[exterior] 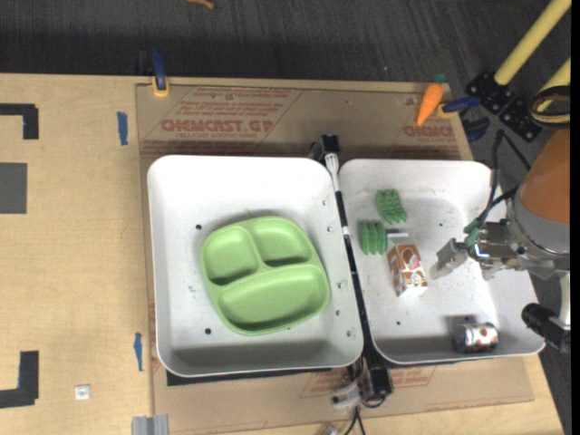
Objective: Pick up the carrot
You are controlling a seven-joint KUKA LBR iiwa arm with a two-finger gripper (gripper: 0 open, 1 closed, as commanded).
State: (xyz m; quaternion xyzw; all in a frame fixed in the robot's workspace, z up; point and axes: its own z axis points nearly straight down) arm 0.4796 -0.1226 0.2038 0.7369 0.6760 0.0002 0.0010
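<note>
Carrot [430,102]: upper right, on tabletop [72,261] outside right bin [426,175] | hand [450,256]: right-centre over bin, opening cannot tell, near snack packet [407,268] | risk: descends here, grabs packet, misses carrot

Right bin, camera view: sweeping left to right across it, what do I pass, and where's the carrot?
Lower green ridged piece → upper green ridged piece → brown-and-white packet → gripper → small metal can. The carrot lies outside the bins, on the board beyond the right bin's far edge.
</note>
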